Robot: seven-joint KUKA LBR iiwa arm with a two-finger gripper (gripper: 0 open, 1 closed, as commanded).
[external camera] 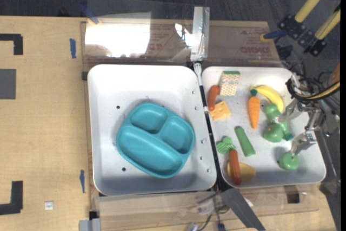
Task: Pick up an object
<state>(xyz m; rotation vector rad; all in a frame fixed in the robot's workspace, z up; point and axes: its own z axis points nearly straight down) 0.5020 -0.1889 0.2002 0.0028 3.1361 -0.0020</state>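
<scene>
Two shallow white bins sit side by side; the left bin (102,89) carries a smooth teal divided plate (155,139). In the right bin (319,170), glossy plastic food includes a curved banana (270,96) and tapered carrot (253,109). At its right edge, the metal gripper (300,126) hangs spread, unladen, above a rounded green pear (289,161).

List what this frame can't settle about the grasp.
- Pincer fingers, camera view: small and blurred, over green toys; open or shut unclear.
- Green pear: contact with the pincer unclear; metal overlaps it.
- Arm: cut off by the right edge.
- Clear panel: glare hides what lies behind.
</scene>
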